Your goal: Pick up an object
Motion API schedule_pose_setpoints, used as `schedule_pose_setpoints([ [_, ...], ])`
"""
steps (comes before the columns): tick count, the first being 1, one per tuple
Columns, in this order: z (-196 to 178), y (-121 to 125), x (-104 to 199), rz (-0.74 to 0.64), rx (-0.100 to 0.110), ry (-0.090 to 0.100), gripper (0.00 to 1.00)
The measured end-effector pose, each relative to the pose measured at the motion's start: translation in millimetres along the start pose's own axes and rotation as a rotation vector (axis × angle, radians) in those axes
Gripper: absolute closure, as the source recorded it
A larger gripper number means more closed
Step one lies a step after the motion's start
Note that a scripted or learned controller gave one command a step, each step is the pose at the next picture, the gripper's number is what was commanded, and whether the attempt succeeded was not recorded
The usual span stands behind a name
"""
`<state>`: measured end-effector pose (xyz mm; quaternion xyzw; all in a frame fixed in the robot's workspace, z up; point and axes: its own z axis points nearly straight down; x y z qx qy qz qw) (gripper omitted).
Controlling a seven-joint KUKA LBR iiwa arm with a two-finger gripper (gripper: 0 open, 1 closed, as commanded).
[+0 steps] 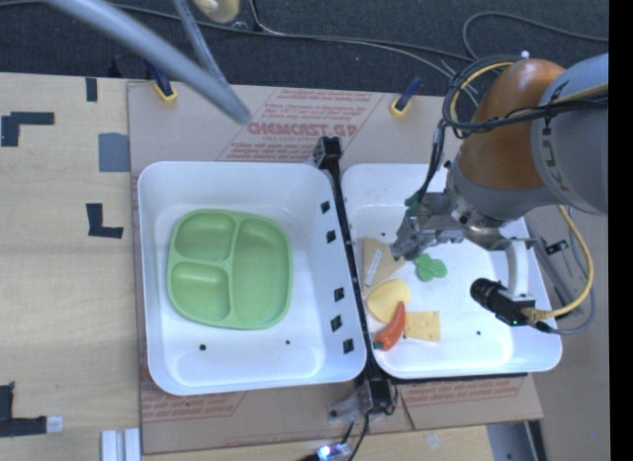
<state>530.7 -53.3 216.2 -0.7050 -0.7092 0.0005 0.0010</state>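
Observation:
My gripper [411, 238] hangs low over the right bin [495, 350], near the bin's left half. A small green toy [431, 270] lies on the bin floor just below and to the right of it. To the gripper's left lies a pale beige wedge [373, 256]. Closer to the front sit a yellow rounded piece [387, 297], a red-orange pepper-like piece [393, 327] and a yellow cheese-like square [424, 325]. I see nothing held in the gripper.
The left bin [158, 350] holds a green divided plate [229, 268]. A black divider [341, 251] runs between the bins. The arm's orange band [509, 123] and cables [554, 301] hang over the right bin's far right side.

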Motion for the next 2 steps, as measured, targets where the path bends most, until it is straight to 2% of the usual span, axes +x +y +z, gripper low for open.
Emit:
schedule_pose_setpoints([
  [1,8,11,49,0.000,0.000,0.000,1.00],
  [2,-6,10,105,-0.001,-0.001,0.000,1.00],
])
